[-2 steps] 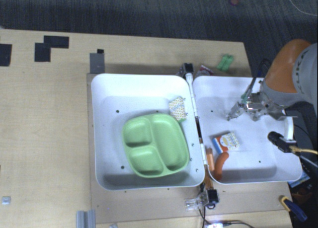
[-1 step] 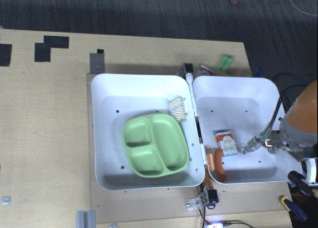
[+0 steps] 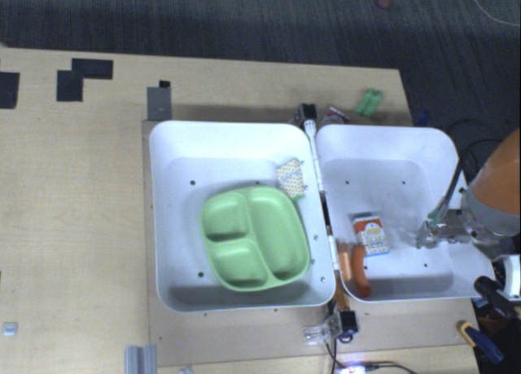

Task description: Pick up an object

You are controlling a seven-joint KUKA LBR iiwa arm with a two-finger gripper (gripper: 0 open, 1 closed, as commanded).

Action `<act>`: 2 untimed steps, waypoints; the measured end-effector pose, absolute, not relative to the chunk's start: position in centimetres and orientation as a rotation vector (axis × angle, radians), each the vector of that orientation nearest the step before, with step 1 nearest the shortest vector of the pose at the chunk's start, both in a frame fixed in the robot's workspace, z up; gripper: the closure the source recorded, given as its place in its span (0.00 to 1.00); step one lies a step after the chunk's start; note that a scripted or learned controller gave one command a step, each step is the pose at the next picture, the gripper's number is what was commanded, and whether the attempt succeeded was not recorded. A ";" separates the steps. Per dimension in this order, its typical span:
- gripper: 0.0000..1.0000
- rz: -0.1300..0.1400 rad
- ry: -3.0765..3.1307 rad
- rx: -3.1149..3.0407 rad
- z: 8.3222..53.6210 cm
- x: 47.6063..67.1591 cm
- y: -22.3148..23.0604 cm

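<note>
The right bin (image 3: pixel 407 148) holds a small orange and white carton (image 3: pixel 370 235) near its left side. An orange-brown sausage-shaped toy (image 3: pixel 356 270) lies at that bin's front left corner. My gripper (image 3: pixel 429 234) hangs low over the right side of the right bin, a short way right of the carton and apart from it. Nothing shows in its grasp. In the left bin (image 3: pixel 175 201) a green divided plate (image 3: pixel 255 238) lies flat, with a small pale patterned packet (image 3: pixel 291 177) by its far right corner.
The arm's orange band (image 3: pixel 501 181) and grey wrist come in over the right bin's right rim. A green object (image 3: pixel 369 102) lies on the bench behind the bins. Cables and clips sit at the bins' front edge (image 3: pixel 338 327).
</note>
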State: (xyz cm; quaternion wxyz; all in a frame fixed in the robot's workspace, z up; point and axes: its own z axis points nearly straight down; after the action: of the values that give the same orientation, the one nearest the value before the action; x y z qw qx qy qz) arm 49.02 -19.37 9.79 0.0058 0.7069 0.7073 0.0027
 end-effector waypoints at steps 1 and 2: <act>0.00 0.008 2.214 2.213 9.8 49.0 -19.4; 0.00 0.009 2.224 2.217 8.7 48.9 -20.4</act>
State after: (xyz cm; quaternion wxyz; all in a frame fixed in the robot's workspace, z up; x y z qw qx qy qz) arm 48.92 -20.39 8.73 0.0005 0.7059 0.7083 0.0030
